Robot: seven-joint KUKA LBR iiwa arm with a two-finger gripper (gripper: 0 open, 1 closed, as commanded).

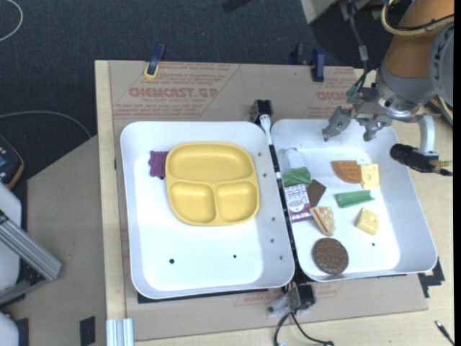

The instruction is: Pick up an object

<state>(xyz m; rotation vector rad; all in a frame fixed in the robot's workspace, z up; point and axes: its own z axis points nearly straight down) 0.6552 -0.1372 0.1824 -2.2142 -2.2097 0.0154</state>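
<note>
Gripper [354, 125] hangs at the upper right of the frame, jaws spread and gripping nothing, over the right bin [418, 225].

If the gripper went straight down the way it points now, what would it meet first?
Most likely bare floor of the right bin near its far edge. The gripper hangs above that strip, short of the orange wedge. Depth is hard to judge from this slanted view.

You've got a yellow divided tray [212, 182] in the left bin [144, 251], something purple [158, 163], perhaps cloth, at its left edge.
</note>
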